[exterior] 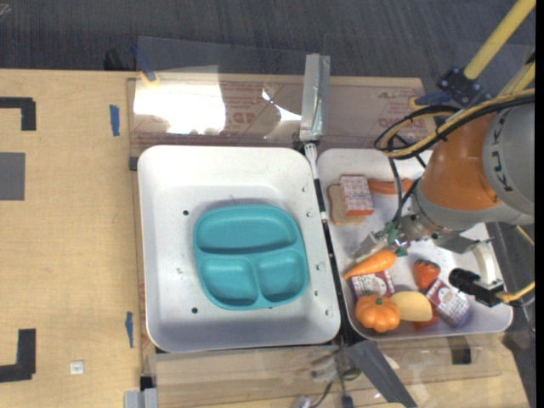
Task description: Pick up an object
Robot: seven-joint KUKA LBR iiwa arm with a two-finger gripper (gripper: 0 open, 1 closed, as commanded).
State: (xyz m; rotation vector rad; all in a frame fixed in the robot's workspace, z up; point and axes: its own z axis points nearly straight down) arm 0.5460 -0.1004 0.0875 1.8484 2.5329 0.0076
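1. Right bin [501, 320]: shallow, white, rounded rim. Contents crowd its near half; bare floor shows along the left wall between the far items and the carrot.
2. Gripper [393, 235] sits low over the middle of the right bin, just above the thick end of the carrot [371, 265]. Finger spread cannot be told; nothing is seen between the fingers.
3. Carrot: orange, tapered, lying tilted, point toward the left wall.
4. Near neighbours: orange pumpkin [377, 313] touching a smooth yellow lemon [411, 306]; a red strawberry [426, 273]; a small printed packet [449, 303] at the near right.
5. Far end: a boxy carton [356, 195] with red print, beside a tan slab.
6. The arm's orange band [455, 177] and cables overhang the bin's right side.
7. Left bin [161, 253]: holds a teal three-compartment tray [250, 255], glossy plastic, with wide bare margin all round.
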